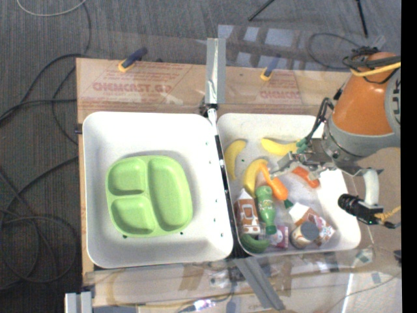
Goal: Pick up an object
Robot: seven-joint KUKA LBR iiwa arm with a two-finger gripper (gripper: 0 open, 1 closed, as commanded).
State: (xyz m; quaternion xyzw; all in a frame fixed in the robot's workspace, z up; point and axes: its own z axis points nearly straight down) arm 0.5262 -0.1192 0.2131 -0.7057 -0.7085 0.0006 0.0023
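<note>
The right white bin holds a pile of toy food. Two yellow bananas lie at its far side, and a third curves beside an orange carrot. A green bottle lies at the middle, next to a brown box. A round can sits at the near right. My gripper hangs low over the bin's middle, just above a small orange piece and right of the carrot. Nothing visibly sits in it.
The left bin holds a green divided tray. A pink packet and a green item lie at the right bin's near edge. The arm's orange band looms over the right side. Cables trail across the floor.
</note>
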